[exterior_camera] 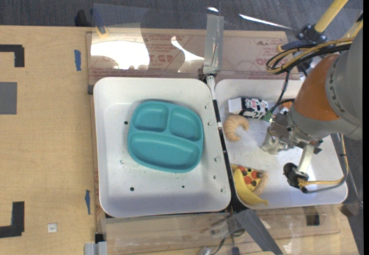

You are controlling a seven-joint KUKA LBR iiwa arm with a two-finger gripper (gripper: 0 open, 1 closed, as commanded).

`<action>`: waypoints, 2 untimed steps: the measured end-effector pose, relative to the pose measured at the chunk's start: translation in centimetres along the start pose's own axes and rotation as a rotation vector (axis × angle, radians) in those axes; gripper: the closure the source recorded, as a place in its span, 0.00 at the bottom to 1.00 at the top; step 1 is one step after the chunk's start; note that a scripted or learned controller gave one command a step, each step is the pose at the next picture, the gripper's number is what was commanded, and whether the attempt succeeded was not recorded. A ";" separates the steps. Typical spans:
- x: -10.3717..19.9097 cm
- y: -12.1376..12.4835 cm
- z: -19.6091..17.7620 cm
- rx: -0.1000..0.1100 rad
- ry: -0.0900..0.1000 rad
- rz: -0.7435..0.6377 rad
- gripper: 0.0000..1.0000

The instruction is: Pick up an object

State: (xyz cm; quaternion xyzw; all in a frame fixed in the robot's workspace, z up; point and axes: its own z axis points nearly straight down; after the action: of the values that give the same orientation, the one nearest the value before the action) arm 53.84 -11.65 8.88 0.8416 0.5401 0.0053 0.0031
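Observation:
In the right bin [328,190] lie a tan croissant [235,126], a yellow banana [247,191] with a pizza slice [252,177] beside it, and a small black-and-white box [255,107] near the far edge. My gripper [274,143] reaches down into the middle of this bin, right of the croissant and below the box. The wrist body hides its tips. A black part of the tool [292,174] hangs lower right.
The left bin [109,132] holds a teal divided plate [166,135]. A clear plastic screen [214,40] stands behind both bins. Yellow cables [300,52] run along the arm at the upper right. Brown bench surface [40,132] extends to the left.

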 end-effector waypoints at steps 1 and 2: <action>-2.8 4.8 0.1 0.004 -0.005 0.307 1.00; 5.6 9.1 0.3 0.009 -0.009 0.744 1.00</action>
State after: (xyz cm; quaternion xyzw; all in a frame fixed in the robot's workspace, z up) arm 64.43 -10.32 8.71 0.9803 0.1973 0.0002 -0.0003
